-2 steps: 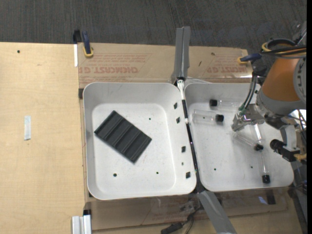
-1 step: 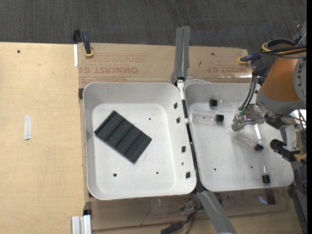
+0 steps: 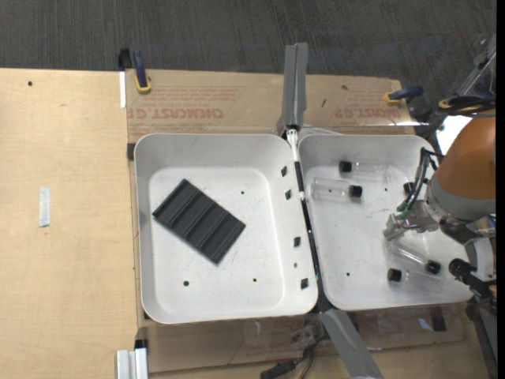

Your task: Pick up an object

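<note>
1. Tabletop (image 3: 63, 133) of pale wood carries two shallow white bins side by side, seen from above at a slant.
2. Left bin (image 3: 150, 152) holds one dark ribbed panel (image 3: 198, 221), lying flat and turned at an angle, toward the bin's left half. It touches no wall.
3. Right bin (image 3: 331, 287) holds several clear tubes with black caps. One tube (image 3: 334, 189) lies near the bin's upper left, its cap pointing right; another black cap (image 3: 346, 166) sits just above it with a faint clear body beside it.
4. Further tubes lie at the bin's lower right: one (image 3: 410, 253) runs slantwise with its cap at the lower right end, and a separate black cap (image 3: 394, 275) sits just below and left of it.
5. Arm (image 3: 472, 168), grey with an orange band, reaches in from the right and hangs over the right side of the right bin.
6. Tool (image 3: 402, 226) sits low over the bin floor, just above the slanted tube at the lower right. Wiring and metal parts crowd the tip; whether the tool is open or closed cannot be told, and nothing can be made out in its grip.
7. Blue and yellow clamps (image 3: 140, 73) pin brown cardboard (image 3: 205, 109) behind the bins.
</note>
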